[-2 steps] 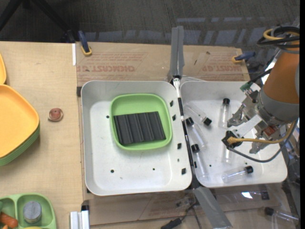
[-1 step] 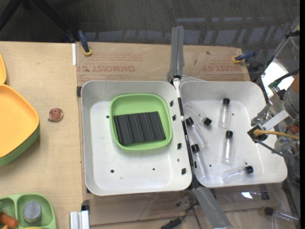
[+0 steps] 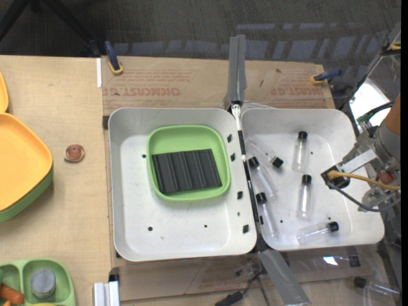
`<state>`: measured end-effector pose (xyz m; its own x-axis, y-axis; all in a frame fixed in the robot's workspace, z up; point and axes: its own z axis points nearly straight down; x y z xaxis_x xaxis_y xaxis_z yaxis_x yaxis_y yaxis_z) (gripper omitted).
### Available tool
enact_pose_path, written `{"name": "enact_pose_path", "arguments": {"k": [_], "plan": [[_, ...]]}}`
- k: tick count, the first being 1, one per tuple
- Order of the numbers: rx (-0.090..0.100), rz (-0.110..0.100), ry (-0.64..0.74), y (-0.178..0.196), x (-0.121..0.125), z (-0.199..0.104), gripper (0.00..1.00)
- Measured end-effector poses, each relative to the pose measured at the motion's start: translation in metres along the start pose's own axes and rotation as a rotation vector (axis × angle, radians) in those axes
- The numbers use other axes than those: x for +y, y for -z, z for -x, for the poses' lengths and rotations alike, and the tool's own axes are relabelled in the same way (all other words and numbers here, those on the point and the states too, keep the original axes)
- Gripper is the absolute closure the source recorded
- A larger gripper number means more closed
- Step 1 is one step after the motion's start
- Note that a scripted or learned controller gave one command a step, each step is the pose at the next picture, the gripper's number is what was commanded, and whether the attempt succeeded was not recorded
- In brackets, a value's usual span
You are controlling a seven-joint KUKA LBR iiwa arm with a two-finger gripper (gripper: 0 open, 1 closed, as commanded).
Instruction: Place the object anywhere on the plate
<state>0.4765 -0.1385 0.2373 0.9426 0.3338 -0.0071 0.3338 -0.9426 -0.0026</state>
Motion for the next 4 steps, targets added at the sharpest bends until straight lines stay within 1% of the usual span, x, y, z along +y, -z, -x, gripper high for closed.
{"name": "enact_pose_path", "arguments": {"k": [1,2,3,4], "plan": [[0.002,0.001,-0.060,0.023,0.069,0.024,0.00],[0.001,0.000,-0.136,0.013,0.070,0.024,0.00],[0.001,0.000,-0.136,0.013,0.070,0.024,0.00],[0.001,-0.001,-0.140,0.000,0.079,0.028,0.00]]}}
